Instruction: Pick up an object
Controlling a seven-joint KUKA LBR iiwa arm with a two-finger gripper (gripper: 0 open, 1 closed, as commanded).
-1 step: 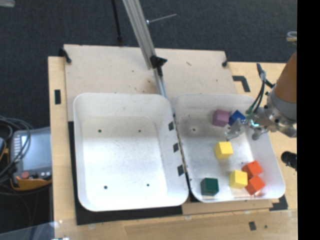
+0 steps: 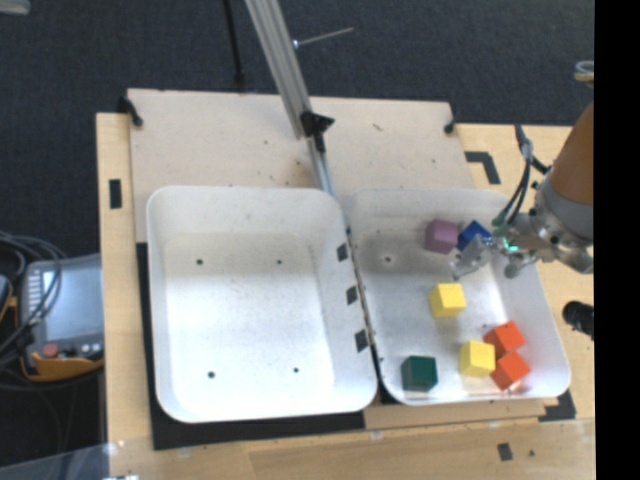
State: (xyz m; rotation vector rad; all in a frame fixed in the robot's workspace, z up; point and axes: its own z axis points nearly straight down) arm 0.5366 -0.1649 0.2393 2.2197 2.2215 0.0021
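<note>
Gripper (image 2: 478,256) sits upper right of frame, over right bin (image 2: 395,368), just beside blue block (image 2: 472,235) and purple block (image 2: 441,235). Jaws: can't tell you spread or pressed, too blurred; nothing visibly pinched.

Risks you should watch:
- Blue and purple touching; descent likely clips both, shoves one, no clean pinch.
- Both near bin's upper wall; fingers may strike the rim.
- Yellow block (image 2: 447,299) stands alone below the gripper, safer pick.
- Second yellow block (image 2: 477,358) crowds orange blocks (image 2: 509,353), lower right; double-grab risk.
- Green block (image 2: 419,372) hugs lower wall.
</note>
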